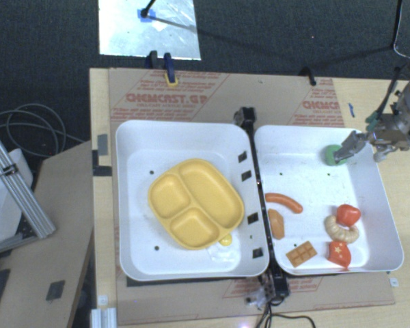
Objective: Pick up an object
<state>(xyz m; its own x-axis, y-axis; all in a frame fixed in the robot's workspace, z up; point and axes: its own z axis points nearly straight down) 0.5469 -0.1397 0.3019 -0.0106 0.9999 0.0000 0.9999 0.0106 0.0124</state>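
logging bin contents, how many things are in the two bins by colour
yellow: 1, the divided plate in the left bin
green: 1, the small round piece beside the tool
orange or brown: 3, the sausage, the oval piece, the waffle square
red: 2, the top piece, the low piece
beige: 1, the ring
total: 8

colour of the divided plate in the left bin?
Yellow; the divided plate shows best in the camera view.

Both white bins [184,139] look like smooth, slightly glossy plastic. Inside the left bin, the yellow divided plate [195,202] looks like matt plastic. Under the bins lies printed brown cardboard [171,94]; beyond it, a crinkled shiny foil sheet [150,19].
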